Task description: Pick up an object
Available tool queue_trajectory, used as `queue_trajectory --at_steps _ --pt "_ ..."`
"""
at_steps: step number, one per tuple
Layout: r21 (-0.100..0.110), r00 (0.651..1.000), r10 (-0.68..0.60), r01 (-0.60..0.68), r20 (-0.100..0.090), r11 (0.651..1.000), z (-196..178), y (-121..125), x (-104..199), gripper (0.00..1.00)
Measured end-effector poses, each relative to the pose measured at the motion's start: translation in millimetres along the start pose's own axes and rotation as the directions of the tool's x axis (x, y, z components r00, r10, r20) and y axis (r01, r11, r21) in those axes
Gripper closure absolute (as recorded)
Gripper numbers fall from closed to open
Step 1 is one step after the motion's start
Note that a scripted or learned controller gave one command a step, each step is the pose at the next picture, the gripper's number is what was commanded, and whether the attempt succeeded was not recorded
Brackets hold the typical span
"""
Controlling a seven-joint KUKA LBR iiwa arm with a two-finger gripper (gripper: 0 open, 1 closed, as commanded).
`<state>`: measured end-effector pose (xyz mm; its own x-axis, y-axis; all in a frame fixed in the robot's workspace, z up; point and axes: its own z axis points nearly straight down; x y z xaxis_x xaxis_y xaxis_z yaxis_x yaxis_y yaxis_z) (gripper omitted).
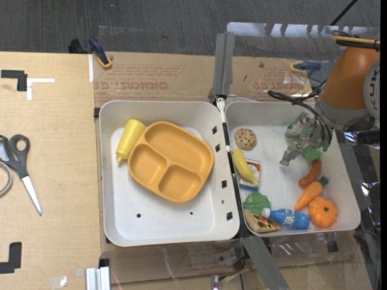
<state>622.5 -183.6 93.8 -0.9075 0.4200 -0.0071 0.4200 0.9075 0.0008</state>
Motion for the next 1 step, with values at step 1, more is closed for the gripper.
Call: queue_trajectory --at_steps 1 --pt "-0.002 0.988 0.154 -0.154 -0.004 0.988 0.0 -42.8 9.2 0.0"
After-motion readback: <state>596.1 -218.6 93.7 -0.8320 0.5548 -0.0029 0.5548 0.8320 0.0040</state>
